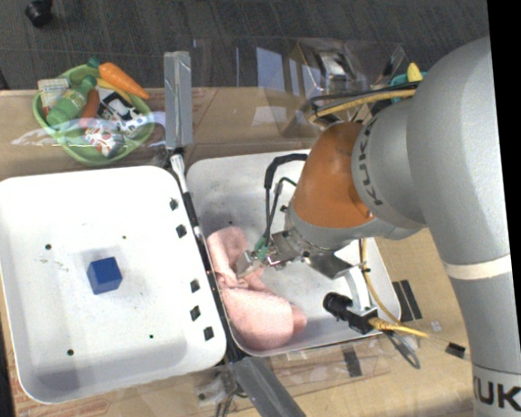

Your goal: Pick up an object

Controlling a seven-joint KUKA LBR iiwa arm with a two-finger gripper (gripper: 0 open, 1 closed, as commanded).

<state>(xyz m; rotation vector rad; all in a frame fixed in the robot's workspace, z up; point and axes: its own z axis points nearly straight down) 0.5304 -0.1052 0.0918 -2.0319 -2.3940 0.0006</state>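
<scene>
One pink plush toy (251,296) under the claw (252,263): likely soft, light, squashy; pinch a raised fold; claw state cannot be told.

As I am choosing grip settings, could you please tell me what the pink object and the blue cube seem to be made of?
The pink object looks like soft cloth or plush: matte, lumpy, with folds. The blue cube looks rigid, perhaps plastic or foam: flat faces, crisp edges, even matte colour.

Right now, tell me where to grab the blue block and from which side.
Take the blue block from straight above, fingers closing on two opposite flat sides. It sits alone on the left bin's floor, away from the walls, so every side looks open, and its parallel faces suit a pinch.
</scene>
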